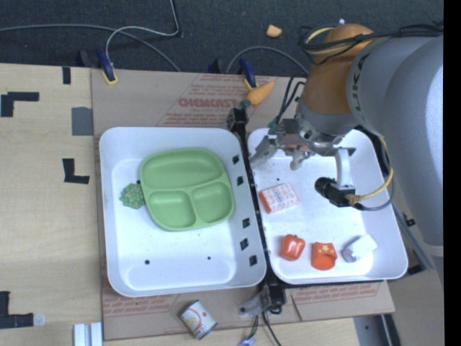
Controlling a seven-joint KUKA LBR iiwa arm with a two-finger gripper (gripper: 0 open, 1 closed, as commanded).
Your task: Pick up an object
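My gripper hangs over the far left part of the right bin, its fingers spread open with nothing between them. Just below it lies a red and white packet. Along the bin's near side sit a red pepper, an orange-red object and a grey and white object. The grey arm with its orange band covers the bin's far right part.
The left bin holds a green divided plate with a small green bumpy object at its left edge. A toy carrot lies on the cardboard beyond the bins. A small can lies in front of them.
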